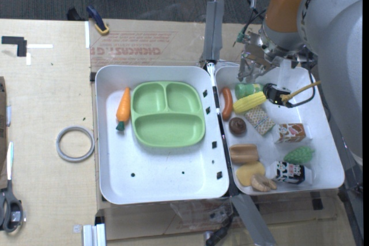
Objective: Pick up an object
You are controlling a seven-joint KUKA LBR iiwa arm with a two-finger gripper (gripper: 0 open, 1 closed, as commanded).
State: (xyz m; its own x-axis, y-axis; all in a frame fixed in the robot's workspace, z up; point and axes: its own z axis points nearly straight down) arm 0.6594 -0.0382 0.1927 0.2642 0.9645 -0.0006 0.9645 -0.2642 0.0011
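Yellow corn cob (249,102) lies tilted in the right bin (330,141), beside a green object (247,90); the gripper (250,71) hovers just above, finger state unclear.

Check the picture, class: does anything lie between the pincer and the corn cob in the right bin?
Nothing visible does. The pincer hangs over the right bin's far end, and the corn cob lies just nearer the camera. Only a green item lies close by there.

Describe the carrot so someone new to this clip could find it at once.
Look at the left bin, the one with the green tray. The carrot lies just left of that tray, upright in the view. It is the bin's lone orange thing, with a green stem at its lower end.
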